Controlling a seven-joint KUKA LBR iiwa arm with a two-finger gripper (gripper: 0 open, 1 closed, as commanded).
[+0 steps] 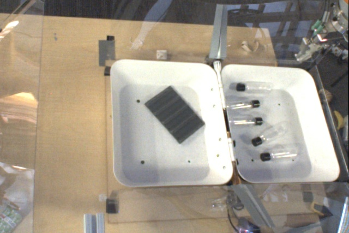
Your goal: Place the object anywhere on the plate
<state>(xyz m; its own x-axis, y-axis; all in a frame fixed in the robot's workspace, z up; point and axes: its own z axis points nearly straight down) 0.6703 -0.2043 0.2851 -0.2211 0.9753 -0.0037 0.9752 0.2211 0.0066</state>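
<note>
A: Where was the plate seen?

B: The plate (pixel 174 114), dark grey w/ ribs, was seen flat on the floor of the L bin (pixel 122 172), turned at a slant to the bin's walls and lying nearer the back-R corner than the front-L.

A: And the things to be moved?

B: Five clear tubes w/ black caps were counted, all in the R bin (pixel 322 172), apart from the plate. The rear tube (pixel 253 86) lay near the back wall, cap to the L. Two more, the 2nd tube (pixel 242 105) and 3rd tube (pixel 244 121), were laid close to the bin's L wall, caps to the R. The 4th tube (pixel 270 135) was tilted on a diagonal, cap at its near-L end. The front tube (pixel 279 155) was lying crosswise, cap to the L. No two were seen touching.

A: The pincer?

B: The pincer (pixel 322 41) was made out at the top R, beyond the R bin's back corner, among cables and well apart from the tubes. Whether it was apart or together couldn't be told; too small and cluttered.

A: Anything else on the worktop?

B: A small pale cube (pixel 161 54) was noted on the worktop (pixel 65 117) just behind the L bin. A grey metal bar (pixel 219 30) was set behind the gap btw. the bins.
</note>
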